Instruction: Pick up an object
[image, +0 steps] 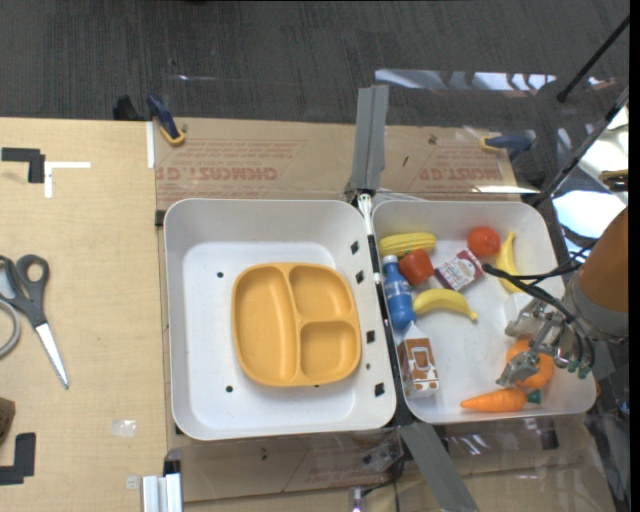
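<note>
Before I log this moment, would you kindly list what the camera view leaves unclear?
- Tool: small metal clutter over the right bin; finger state unreadable.
- Orange item beneath it: partly covered by the tool, identity and any contact unclear.
- Small carton: print too small to read.
- Scissors: handles cut by the left edge.

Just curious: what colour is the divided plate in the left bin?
Yellow-orange; the divided plate shows clearly in the camera view.

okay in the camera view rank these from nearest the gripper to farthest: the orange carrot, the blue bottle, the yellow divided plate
1. Orange plastic carrot, just below-left of the gripper, right bin.
2. Blue plastic bottle, right bin's left edge.
3. Yellow divided plate, left bin.
</note>
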